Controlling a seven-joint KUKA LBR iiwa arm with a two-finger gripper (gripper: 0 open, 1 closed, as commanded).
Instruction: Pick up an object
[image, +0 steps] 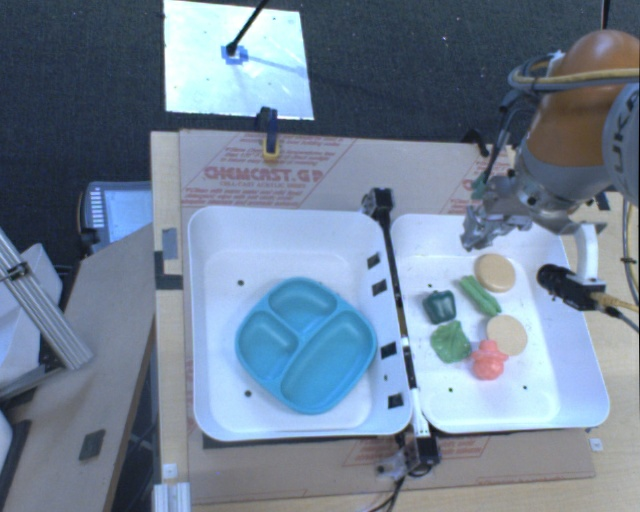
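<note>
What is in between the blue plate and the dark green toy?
In the camera view, the bins' touching white rims with black clips lie between the blue divided plate and dark green toy.

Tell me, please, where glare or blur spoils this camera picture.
Camera view: glare washes out the shiny sheet behind the bench; the gripper looks soft and blurred above the right bin; the blue divided plate and toy foods stay fairly sharp, with soft shadows.
</note>
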